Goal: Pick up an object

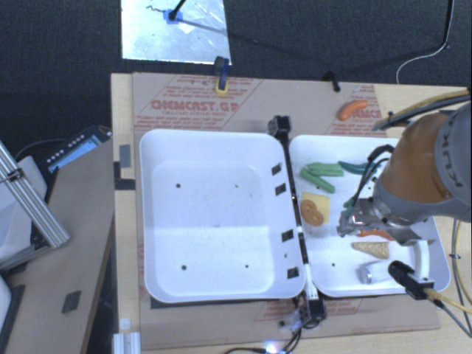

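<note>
Low, gripper [352, 223] inside right bin [335, 282]; finger state unclear; left bin [158, 271] roomy.

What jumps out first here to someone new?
The grey-and-orange arm reaching in from the right, its claw low over the right bin. Under it sits a cluster of small toys: green piece, yellow-and-orange piece, tan wedge. An orange toy lies on the cardboard behind the bins.

A yellow-and-blue clamp [221, 75] grips the bench's [184, 94] far edge; an orange piece [352, 110], perhaps a toy sausage, lies near its far right corner.
</note>
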